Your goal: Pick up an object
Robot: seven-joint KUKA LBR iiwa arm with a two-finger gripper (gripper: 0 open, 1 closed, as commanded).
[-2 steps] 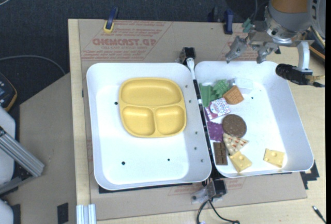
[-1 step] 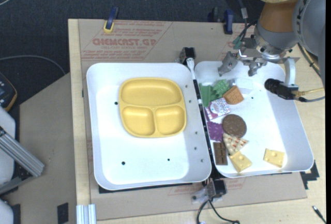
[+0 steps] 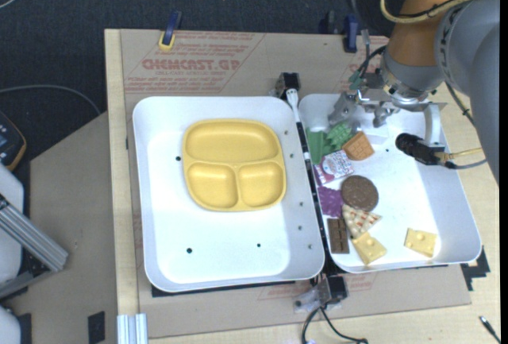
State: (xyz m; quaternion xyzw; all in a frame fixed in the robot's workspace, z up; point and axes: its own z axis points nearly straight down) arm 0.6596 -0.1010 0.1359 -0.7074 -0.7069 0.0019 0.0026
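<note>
Toast-coloured square toy cracker (image 3: 359, 146) looks light, rigid; edges suit pinching. Gripper (image 3: 356, 114) hovers beside it, jaw state unclear.

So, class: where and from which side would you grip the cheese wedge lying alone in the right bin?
Probably from straight above, jaws closing across the two straight sides of the cheese wedge. It lies flat on the right bin floor with open space all round it, though the rim is near.

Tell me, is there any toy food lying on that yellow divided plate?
No, the yellow divided plate holds nothing; the toy food lies in the right bin.
</note>
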